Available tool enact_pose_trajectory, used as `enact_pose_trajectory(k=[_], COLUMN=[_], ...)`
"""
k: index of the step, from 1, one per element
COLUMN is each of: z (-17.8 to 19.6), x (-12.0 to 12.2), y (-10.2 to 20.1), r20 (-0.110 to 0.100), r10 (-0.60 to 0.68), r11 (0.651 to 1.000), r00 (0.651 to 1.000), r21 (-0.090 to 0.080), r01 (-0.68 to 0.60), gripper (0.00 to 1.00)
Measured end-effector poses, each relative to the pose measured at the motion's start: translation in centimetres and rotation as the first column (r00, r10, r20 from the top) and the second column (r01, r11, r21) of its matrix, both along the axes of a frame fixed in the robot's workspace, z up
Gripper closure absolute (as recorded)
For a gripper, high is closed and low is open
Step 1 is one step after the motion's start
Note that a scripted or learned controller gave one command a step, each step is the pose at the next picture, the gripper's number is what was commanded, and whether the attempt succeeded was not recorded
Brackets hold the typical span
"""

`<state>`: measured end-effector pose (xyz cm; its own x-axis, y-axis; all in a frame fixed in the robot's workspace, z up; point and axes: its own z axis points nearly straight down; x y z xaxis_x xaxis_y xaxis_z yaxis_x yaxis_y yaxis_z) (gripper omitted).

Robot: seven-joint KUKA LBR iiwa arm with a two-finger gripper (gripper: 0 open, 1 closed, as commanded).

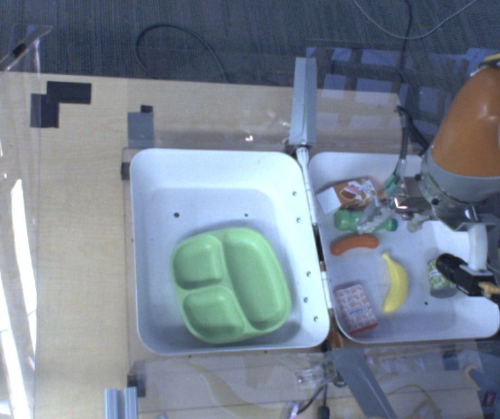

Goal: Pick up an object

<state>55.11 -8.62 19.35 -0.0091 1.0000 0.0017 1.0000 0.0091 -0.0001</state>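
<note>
Two white bins sit side by side on the tabletop. The left bin [154, 234] has a green divided plate [229, 284] in it, sitting toward the bin's near edge, three compartments, nothing on it.

The right bin [476, 321] is where all the small stuff is. A yellow banana [394, 283] lies roughly in the middle, running toward the near edge. Just left of it is a reddish sausage [354, 244], lying crosswise near the bin's left wall. Beyond the sausage there's a green veggie-looking thing [351, 221], and past that a snack packet [352, 192] with a white card, up by the far-left corner. A small pink box [356, 305] sits in the near-left corner. A small can [441, 278] stands near the right side, partly covered by a black part of the arm.

The arm comes in from the right edge, big orange band on top. The jaws [400, 204] hang over the far half of the right bin, right next to the green thing and the packet. Too cluttered there to tell if they're spread or closed, and can't tell if they're pinching anything.
</note>
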Motion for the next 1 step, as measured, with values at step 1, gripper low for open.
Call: enact_pose_trajectory(k=[1], z=[-10.23], x=[-5.05], y=[-4.11], r20=[0.003], r10=[-0.202], r11=[0.979], r00=[0.979], r21=[0.001], r01=[0.202], gripper=[0.00])
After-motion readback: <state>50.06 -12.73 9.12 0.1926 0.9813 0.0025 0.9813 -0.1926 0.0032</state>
